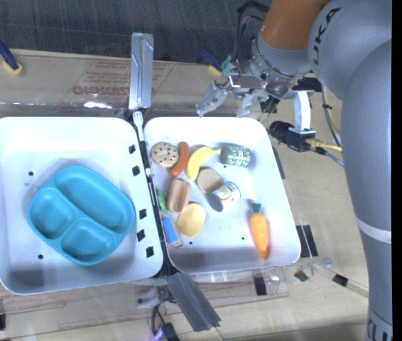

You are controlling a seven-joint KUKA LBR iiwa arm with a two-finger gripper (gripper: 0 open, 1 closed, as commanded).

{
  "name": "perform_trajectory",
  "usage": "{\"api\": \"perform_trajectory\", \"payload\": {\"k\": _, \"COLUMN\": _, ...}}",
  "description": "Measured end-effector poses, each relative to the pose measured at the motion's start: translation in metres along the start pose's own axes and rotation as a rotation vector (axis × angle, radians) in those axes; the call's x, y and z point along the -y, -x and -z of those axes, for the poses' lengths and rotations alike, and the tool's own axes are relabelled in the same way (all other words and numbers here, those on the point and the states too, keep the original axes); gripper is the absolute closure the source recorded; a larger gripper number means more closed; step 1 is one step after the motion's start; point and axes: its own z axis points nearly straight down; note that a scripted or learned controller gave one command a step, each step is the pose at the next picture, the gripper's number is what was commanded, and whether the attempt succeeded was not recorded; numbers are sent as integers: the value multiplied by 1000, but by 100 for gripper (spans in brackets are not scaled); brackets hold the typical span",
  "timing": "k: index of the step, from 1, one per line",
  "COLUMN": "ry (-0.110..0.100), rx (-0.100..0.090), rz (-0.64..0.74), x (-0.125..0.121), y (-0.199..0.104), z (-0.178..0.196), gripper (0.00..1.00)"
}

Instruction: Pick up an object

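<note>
Camera view: my gripper hangs above the right bin's far rim.
Fingers spread, holding nothing; banana lies nearest below.

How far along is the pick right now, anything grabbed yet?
Nothing looks done yet: the carrot, banana and cookie all lie in the right bin, and the blue tray sits in the left bin. The gripper is above the right bin's far edge with nothing between its fingers. Descent, grasp and lift remain.
</note>
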Motion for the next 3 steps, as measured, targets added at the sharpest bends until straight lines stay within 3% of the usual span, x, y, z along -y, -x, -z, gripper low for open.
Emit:
{"api": "perform_trajectory", "payload": {"k": 1, "ry": -10, "rx": -1, "rz": -87, "x": 64, "y": -5, "z": -121, "gripper": 0}}
{"api": "perform_trajectory", "payload": {"k": 2, "ry": 13, "rx": 1, "rz": -35, "x": 65, "y": 33, "z": -192, "gripper": 0}}
{"api": "perform_trajectory", "payload": {"k": 3, "ry": 13, "rx": 3, "rz": 171, "x": 39, "y": 6, "z": -193, "gripper": 0}}
